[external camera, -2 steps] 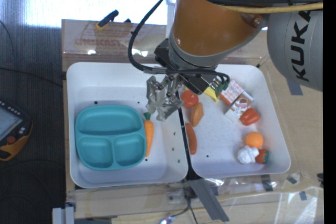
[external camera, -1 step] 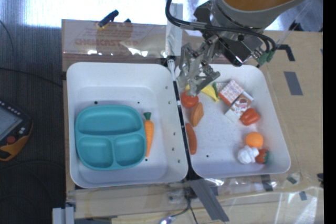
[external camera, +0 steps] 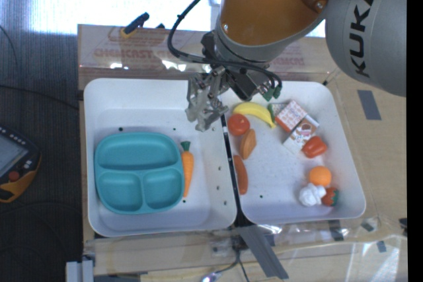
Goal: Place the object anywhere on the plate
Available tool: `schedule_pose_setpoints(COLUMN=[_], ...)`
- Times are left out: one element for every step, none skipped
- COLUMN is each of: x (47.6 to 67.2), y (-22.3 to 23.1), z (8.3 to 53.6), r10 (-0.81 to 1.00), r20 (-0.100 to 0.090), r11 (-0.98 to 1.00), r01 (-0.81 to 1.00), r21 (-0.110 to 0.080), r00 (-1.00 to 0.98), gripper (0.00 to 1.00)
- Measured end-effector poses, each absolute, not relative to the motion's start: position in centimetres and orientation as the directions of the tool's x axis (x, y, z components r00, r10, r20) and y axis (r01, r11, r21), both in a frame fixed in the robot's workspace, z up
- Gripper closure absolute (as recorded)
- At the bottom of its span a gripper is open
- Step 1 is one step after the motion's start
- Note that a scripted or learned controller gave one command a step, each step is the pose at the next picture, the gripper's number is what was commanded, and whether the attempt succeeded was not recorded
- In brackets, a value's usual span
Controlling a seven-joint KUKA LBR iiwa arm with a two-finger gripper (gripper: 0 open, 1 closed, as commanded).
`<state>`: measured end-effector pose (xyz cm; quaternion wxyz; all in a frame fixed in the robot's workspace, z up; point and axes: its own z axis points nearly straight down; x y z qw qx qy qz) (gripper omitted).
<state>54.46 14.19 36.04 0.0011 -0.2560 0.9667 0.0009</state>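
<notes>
A teal plate (external camera: 137, 172) with three compartments lies in the left bin (external camera: 106, 96). An orange carrot (external camera: 188, 168) with a green top lies lengthwise against the plate's right rim, on the bin floor. My gripper (external camera: 205, 114) hangs over the back of the ridge between the two bins, behind and to the right of the plate. It is just left of a red tomato (external camera: 238, 123). I see nothing hanging under it.
The right bin (external camera: 344, 142) holds a banana (external camera: 255, 112), a brown bread roll (external camera: 248, 142), a sausage (external camera: 240, 176), a small carton (external camera: 295, 121), a red pepper (external camera: 314, 146), an orange (external camera: 320, 176) and a white piece (external camera: 308, 195).
</notes>
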Motion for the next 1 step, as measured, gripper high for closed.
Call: schedule_pose_setpoints(x=[51.47], y=[12.63], z=[39.56], r10=[-0.817], r20=[-0.005], r11=[0.577], r01=[-0.817], r21=[-0.001], r00=[-0.576], gripper=[1.00])
